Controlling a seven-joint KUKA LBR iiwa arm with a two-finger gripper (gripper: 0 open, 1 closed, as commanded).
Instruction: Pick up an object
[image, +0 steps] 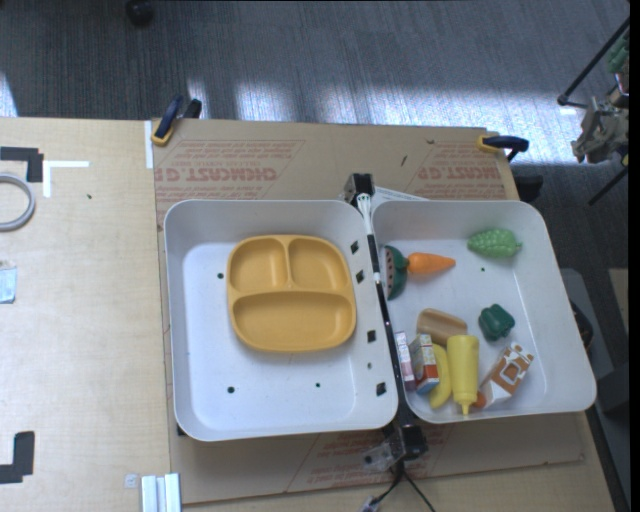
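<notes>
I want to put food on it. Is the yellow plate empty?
Empty. The plate in the left bin shows bare yellow in all three sections; the toy food lies in the right bin.

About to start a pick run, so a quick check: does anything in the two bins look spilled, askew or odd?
Nothing looks spilled or damaged. The yellow divided plate lies flat in the left white bin. The toy foods crowd the right white bin; the yellow bottle lies on its side among small cartons.
</notes>
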